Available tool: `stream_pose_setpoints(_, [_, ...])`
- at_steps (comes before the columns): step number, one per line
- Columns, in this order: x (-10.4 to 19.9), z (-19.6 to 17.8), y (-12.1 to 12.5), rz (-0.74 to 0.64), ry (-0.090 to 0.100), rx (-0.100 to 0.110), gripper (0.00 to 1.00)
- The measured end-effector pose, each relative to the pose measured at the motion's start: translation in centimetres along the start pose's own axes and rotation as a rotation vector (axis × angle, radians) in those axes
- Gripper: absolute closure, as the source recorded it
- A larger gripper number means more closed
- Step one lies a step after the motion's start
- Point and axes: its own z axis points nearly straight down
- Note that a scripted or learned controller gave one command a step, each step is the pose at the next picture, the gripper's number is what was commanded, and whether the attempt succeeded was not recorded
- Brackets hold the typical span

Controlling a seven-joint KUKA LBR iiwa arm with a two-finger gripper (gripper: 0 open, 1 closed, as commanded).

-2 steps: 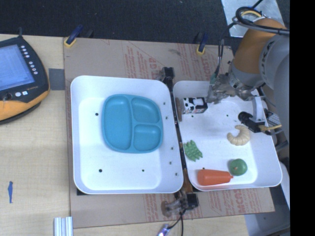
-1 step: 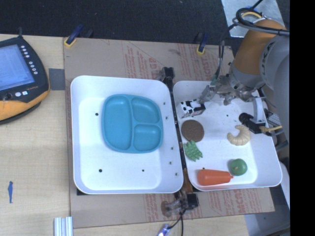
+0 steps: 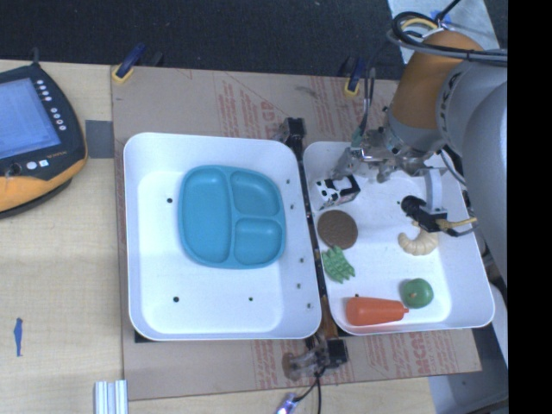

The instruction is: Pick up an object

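The right bin is crowded: a cow toy in its far left corner, a brown disc just in front of it, then a green leaf; a carrot and a green apple lie along the near edge, with a beige crescent by the right wall; the left bin holds a blue plate. The arm reaches in from the right over the far edge; the gripper points down just beside the cow, nothing visibly in it; whether it is spread or closed I cannot tell.
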Motion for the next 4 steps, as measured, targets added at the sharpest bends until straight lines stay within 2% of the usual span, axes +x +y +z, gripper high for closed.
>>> stream_pose_setpoints(1, [1.00, 0.00, -0.01, 0.000, 0.001, 0.002, 0.00])
stream_pose_setpoints(4, [0.54, 0.06, 0.05, -0.002, 0.007, -0.002, 0.00])
